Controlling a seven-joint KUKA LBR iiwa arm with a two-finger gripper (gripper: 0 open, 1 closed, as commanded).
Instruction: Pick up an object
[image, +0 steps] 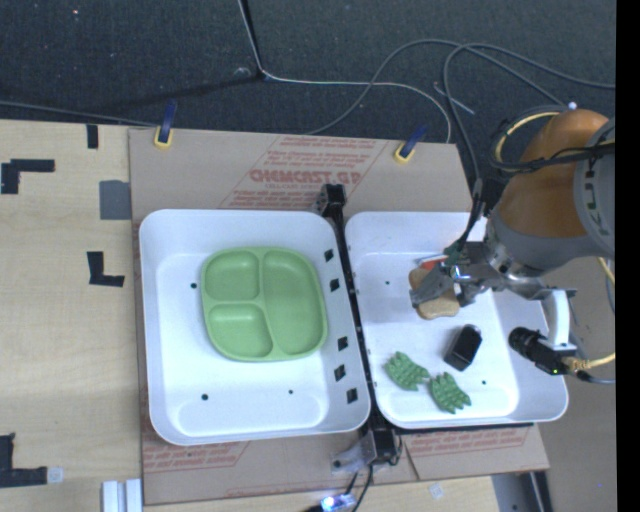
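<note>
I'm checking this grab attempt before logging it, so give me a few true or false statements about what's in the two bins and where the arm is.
1. The green divided plate lies in the left bin. True.
2. The small black block sits on the green plate. False: it lies in the right bin.
3. Two green leafy pieces lie in the right bin's near part. True.
4. The gripper is over the left bin. False: it is over the right bin, at a tan object.

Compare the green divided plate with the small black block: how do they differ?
The green divided plate is far larger than the small black block. The plate is pale green with three compartments; the block is plain black. The plate lies in the left bin, the block in the right bin.
</note>
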